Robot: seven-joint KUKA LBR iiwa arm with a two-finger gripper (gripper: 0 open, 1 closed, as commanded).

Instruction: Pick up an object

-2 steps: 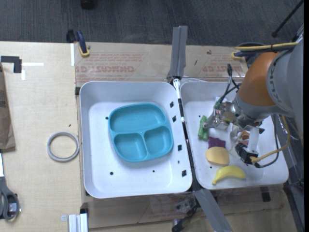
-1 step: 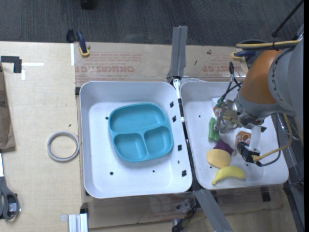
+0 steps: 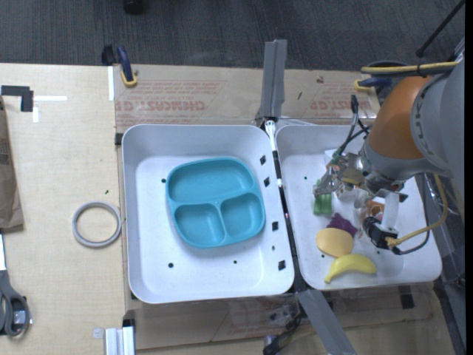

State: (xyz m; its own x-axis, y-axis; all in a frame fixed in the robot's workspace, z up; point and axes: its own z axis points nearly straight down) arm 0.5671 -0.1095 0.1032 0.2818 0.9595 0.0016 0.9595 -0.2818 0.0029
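Claw (image 3: 341,177) hovers low over the green block (image 3: 322,204) in the right bin (image 3: 303,170), positioned to grasp; its grip state I cannot tell.

Bench top (image 3: 59,168): pale wood-grain surface, the landmark for all else. Beyond its far edge: dark grey floor (image 3: 222,13) with a small black round item (image 3: 133,4). On it, mid-area: brown printed cardboard sheet (image 3: 192,95). Near its left side: grey tape ring (image 3: 97,223). At its left front corner: scissors (image 3: 11,309). Light: even, soft.
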